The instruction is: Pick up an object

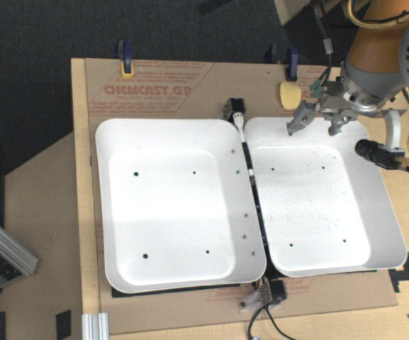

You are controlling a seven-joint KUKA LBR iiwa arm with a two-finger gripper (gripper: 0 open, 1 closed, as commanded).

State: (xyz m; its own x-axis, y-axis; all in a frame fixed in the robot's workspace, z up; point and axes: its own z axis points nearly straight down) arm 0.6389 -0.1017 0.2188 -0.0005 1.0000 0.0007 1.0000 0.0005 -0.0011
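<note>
- the jaws (319, 122) are seen spread apart with nothing between them, hanging over the far rim of the right bin (374, 211), below the grey arm (381, 41) with its orange band;
- a small pale yellow object (290, 95), rounded and soft-looking, is seen just to the left of the jaws and a little beyond them, lying on the bench (83, 190) outside the bins; it is judged the likeliest thing to be picked;
- a miss is judged likely if the jaws are lowered where they hang, since smooth white plastic would be met; the rim could be struck;
- the left bin (119, 204) lies well to the left of the jaws; both bins are shallow, glossy, round-cornered, with small dark dots on their floors;
- the bench is matte brown board with red lettering; blue clamps (125, 57) are set at its far edge.
</note>
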